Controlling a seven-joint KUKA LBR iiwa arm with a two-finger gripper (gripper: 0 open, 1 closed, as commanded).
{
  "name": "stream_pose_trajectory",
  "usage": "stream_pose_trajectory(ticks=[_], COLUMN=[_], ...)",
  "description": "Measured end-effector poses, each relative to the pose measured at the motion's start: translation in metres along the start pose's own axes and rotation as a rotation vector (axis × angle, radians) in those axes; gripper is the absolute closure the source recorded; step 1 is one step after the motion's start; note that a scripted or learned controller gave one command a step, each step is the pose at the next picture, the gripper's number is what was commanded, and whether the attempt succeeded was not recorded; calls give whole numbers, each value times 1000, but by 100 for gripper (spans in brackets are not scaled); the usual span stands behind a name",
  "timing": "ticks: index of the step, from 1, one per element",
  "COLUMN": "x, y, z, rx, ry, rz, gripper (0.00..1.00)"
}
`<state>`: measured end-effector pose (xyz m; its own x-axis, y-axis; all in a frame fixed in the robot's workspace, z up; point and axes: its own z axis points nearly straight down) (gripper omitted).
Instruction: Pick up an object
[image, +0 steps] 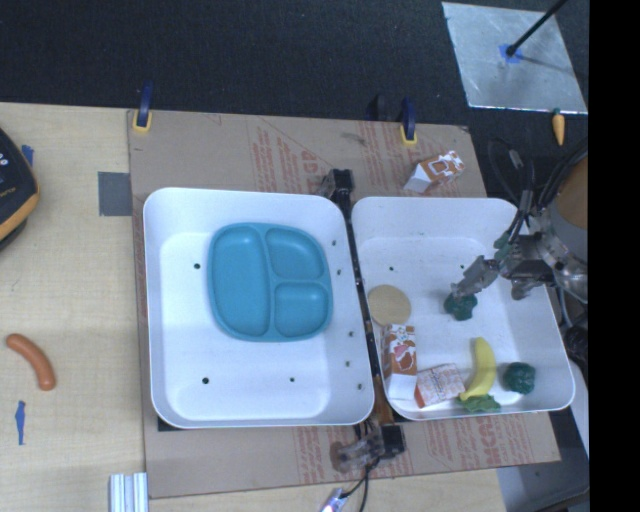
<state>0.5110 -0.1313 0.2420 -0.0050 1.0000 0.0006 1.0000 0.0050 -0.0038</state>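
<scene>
The right bin (440, 225) holds several things: a tan round disc (388, 303), a red-and-white packet (400, 350), a second packet (440, 384), a yellow banana (483, 366), a green broccoli piece (518, 377), and a small dark green object (460, 308). My gripper (468, 290) reaches in from the right, low over the middle of this bin. Its tip is right at the dark green object and seems to touch its top. I cannot make out a grip on it.
The left bin (180, 390) carries a blue divided plate (270, 280). A small carton (435, 171) lies on the cardboard behind the right bin. A sausage (31, 360) lies on the bench at far left, and a black and yellow device (12, 190) is at the left edge.
</scene>
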Motion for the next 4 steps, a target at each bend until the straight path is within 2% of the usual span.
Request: stream_pose_trajectory(ticks=[1, 2, 3, 4], x=[-47, -41, -41, 17], y=[41, 50, 50, 92], z=[104, 151, 140, 82], rx=[2, 1, 3, -2], ry=[-1, -1, -3, 0], rz=[1, 0, -4, 0], gripper=[0, 0, 100, 100])
